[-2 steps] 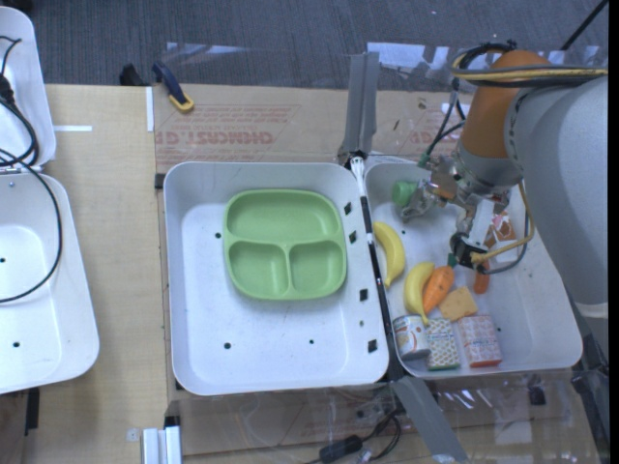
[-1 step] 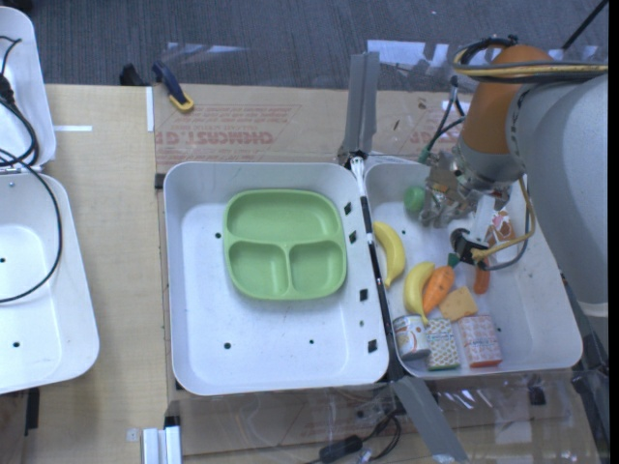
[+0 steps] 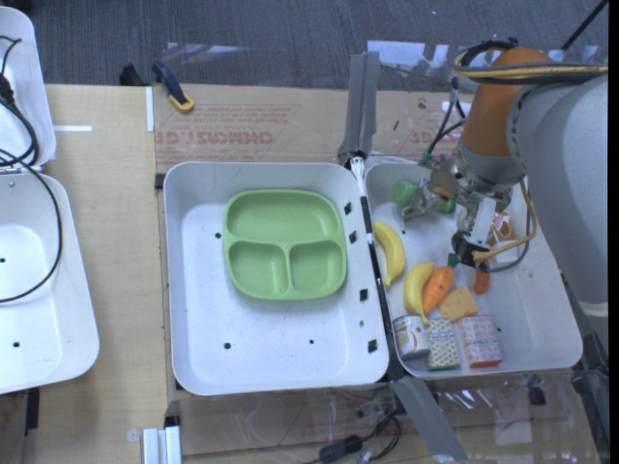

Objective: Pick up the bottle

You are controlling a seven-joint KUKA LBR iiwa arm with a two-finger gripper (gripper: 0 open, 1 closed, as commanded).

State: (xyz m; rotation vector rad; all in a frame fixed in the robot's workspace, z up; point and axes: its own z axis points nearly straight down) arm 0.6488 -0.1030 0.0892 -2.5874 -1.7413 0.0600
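Note:
A green, bottle-like object point(image 3: 408, 196) lies at the far left corner of the right bin point(image 3: 542, 332); part of it is hidden by the tool. My gripper point(image 3: 435, 189) is low in that corner, right beside the green object and touching or nearly touching it. The grey arm with its orange band point(image 3: 503, 95) comes in from the right above the bin. Whether anything is held is hidden by the wrist.
In the right bin lie two bananas point(image 3: 390, 249) point(image 3: 418, 286), a carrot point(image 3: 438, 286), a yellow wedge point(image 3: 459, 304), a can point(image 3: 410, 336) and two small boxes point(image 3: 443, 344) point(image 3: 479, 341). The left bin point(image 3: 193, 336) holds a green divided tray point(image 3: 286, 243).

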